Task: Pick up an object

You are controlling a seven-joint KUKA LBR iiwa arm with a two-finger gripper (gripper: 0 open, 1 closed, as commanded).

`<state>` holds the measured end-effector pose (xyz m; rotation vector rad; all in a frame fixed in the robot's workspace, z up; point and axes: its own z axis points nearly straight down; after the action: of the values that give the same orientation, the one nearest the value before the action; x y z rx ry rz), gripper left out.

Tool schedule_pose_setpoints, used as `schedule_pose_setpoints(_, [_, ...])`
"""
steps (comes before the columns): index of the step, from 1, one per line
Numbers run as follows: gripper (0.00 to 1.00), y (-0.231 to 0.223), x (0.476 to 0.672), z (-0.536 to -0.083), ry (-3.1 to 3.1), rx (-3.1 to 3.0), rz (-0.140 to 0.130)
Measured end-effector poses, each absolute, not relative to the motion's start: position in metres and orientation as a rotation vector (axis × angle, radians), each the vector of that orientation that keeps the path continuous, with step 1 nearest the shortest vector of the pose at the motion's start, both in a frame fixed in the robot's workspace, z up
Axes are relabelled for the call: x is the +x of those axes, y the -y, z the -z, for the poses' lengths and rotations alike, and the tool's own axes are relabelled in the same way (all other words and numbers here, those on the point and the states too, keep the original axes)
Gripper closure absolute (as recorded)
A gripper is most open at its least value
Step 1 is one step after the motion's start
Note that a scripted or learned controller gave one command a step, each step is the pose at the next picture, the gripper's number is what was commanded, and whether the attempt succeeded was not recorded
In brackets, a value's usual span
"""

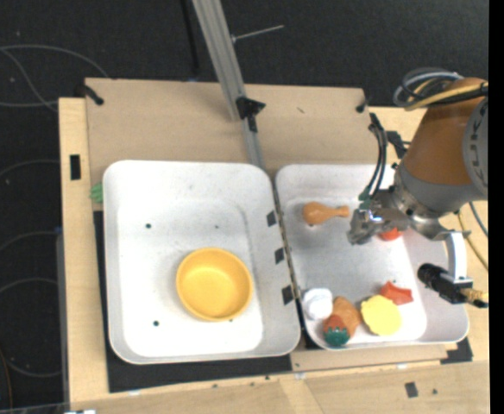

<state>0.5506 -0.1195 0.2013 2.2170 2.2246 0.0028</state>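
Pincer (364, 227) hovers just right of the orange drumstick toy (323, 214).

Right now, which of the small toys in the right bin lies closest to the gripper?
The small red piece, right beside the gripper. The orange drumstick-shaped toy lies a little farther off, and the others cluster at the bin's near edge.

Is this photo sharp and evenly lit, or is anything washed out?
Camera view: soft overall, small things blurry; the white bins glare brightly, the floor around stays dark; the yellow bowl throws a faint shadow; the claw looks smeared.
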Motion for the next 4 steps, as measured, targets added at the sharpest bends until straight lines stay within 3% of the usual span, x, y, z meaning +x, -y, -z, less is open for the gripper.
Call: schedule_pose_setpoints(4, [1.00,-0.082,0.637,-0.247,-2.231,2.212,-0.005])
